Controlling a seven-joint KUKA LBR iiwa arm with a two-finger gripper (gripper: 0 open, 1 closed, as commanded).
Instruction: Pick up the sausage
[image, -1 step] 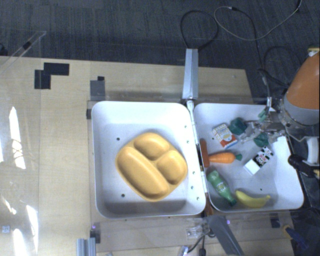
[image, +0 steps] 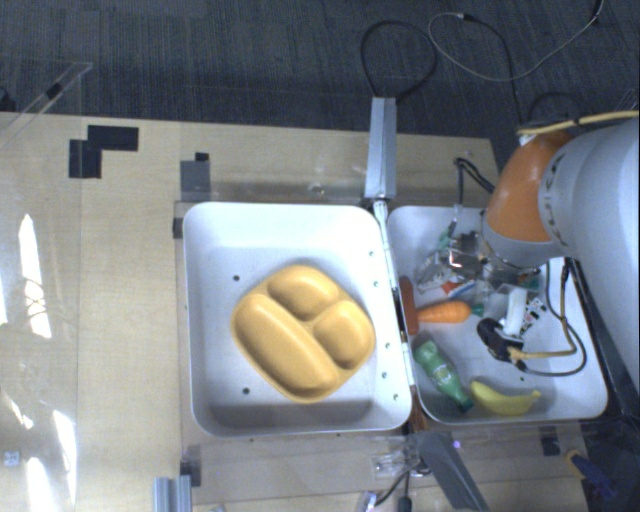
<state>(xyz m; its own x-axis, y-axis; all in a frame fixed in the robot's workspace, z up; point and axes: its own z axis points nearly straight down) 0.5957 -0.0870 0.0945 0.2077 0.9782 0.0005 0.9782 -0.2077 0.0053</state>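
Observation:
The sausage (image: 408, 306) is a thin reddish-brown stick lying along the left wall of the right bin (image: 590, 395), with its near end next to the carrot (image: 446, 314). My gripper (image: 452, 268) hangs low over the upper middle of that bin, just right of and beyond the sausage. The grey arm with its orange band (image: 520, 195) comes in from the right and hides the bin's far right part. Nothing is visibly held.
In the right bin, a green bottle (image: 440, 371) and a banana (image: 505, 398) lie near the front, and black cables (image: 500, 340) loop beside the gripper. The left bin (image: 215, 255) holds a large yellow bun-shaped object (image: 303, 328).

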